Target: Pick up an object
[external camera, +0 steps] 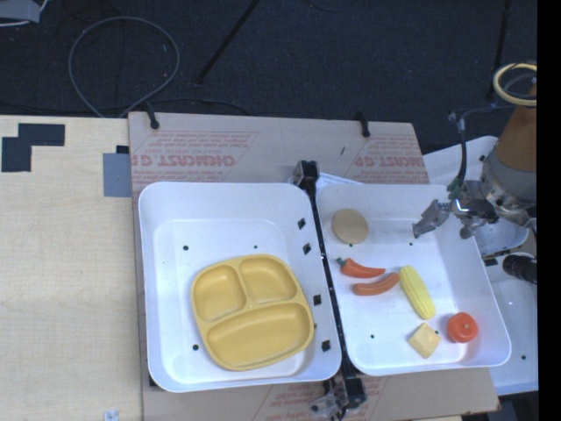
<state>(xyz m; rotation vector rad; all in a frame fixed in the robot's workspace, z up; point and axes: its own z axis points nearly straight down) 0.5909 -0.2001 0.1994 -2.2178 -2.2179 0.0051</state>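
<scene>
The right bin (386, 362) holds a round tan cookie (350, 227), an orange carrot (362, 269), a red sausage (375, 285), a yellow corn cob (417, 292), a pale cheese wedge (424, 340) and a red tomato (462, 327). My gripper (449, 218) hangs over the bin's upper right part, near its right wall, with its two grey fingers spread apart and nothing between them. It is right of the cookie and above the corn.
The left bin (166, 235) holds a yellow divided plate (252, 310). A black divider (320, 270) runs between the bins. Cardboard lies under both. Cables and a pale wooden bench top (61, 279) lie to the left and behind.
</scene>
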